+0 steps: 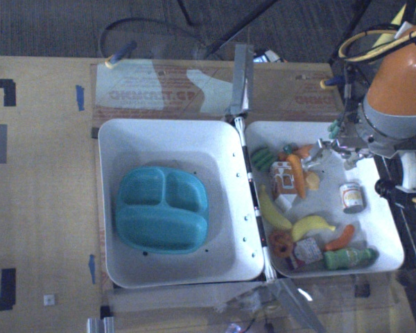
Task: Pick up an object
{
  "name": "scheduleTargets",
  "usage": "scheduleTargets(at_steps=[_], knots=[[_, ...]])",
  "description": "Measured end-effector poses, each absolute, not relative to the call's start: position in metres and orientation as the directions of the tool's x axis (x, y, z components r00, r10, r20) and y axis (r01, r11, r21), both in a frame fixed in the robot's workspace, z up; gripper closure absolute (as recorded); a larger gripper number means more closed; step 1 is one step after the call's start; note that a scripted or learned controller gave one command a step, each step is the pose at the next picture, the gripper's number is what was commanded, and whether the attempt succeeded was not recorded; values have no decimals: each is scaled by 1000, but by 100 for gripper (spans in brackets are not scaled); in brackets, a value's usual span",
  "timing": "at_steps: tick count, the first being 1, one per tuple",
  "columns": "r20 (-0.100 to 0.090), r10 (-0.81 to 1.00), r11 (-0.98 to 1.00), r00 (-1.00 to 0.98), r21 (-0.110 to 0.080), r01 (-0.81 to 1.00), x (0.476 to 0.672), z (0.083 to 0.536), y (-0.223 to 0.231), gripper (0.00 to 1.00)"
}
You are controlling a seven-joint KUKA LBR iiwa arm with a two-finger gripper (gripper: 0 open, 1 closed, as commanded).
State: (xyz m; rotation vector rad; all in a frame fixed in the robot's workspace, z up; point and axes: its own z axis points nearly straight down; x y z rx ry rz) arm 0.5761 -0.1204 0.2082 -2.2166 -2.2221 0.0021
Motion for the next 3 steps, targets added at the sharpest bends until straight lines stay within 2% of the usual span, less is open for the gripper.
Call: scheduleTargets(at_steps=[1,2,3], knots=[[-1,997,82,-82,2,997,621,105,-138,0],[-2,997,79,-79,6,997,622,114,-139,100],[-1,996,94,-94,2,996,664,276,-58,100]])
